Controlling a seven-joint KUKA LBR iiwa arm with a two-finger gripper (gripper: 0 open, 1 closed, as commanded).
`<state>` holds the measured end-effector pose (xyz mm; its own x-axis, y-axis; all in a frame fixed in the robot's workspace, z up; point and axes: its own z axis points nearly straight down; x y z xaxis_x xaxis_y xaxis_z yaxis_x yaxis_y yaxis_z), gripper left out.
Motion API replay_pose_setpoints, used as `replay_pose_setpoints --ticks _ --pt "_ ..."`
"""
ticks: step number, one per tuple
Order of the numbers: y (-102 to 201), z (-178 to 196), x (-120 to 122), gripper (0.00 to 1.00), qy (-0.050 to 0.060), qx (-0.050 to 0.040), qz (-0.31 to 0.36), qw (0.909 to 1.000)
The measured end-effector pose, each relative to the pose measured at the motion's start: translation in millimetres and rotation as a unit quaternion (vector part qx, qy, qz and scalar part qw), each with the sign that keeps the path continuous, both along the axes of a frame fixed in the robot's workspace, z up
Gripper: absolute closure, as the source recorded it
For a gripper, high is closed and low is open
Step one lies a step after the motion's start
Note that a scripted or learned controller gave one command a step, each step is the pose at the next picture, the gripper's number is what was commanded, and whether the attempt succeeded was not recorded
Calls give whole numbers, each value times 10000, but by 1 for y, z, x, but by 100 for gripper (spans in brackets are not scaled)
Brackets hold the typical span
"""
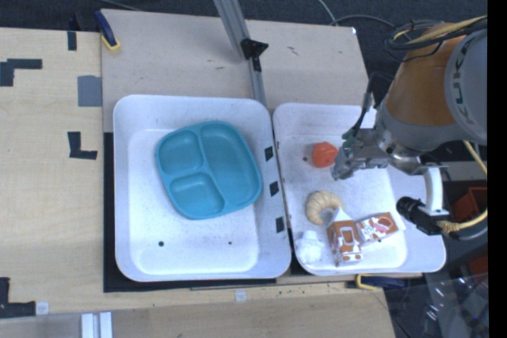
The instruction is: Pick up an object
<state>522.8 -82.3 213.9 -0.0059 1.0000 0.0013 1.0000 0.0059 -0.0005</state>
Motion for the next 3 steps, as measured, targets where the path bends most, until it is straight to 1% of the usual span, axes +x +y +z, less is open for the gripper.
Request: replay_pose_setpoints --ticks 1,3 --pt "44 8 27 100 -4 2 3 10000" --pt "144 25 57 100 0 3 4 10000"
